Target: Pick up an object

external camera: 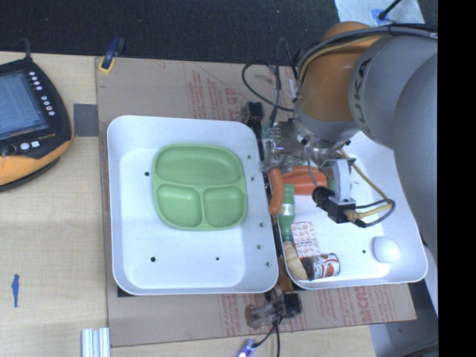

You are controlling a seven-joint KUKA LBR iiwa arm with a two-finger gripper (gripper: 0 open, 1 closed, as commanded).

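Objects point(286, 213) crowd the right bin's point(405, 272) left edge beneath the end effector point(301, 158), grip state unclear.

- A matt green plastic look is being shown by the divided plate point(200, 187).
- Smooth glossy white plastic is being shown by the left bin point(134, 259).
- Light wood grain is being displayed by the bench point(52, 251).

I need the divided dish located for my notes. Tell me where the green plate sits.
In the camera view, the green plate lies in the left bin, slightly above its middle, across the bins' shared edge from the green bottle in the right bin.
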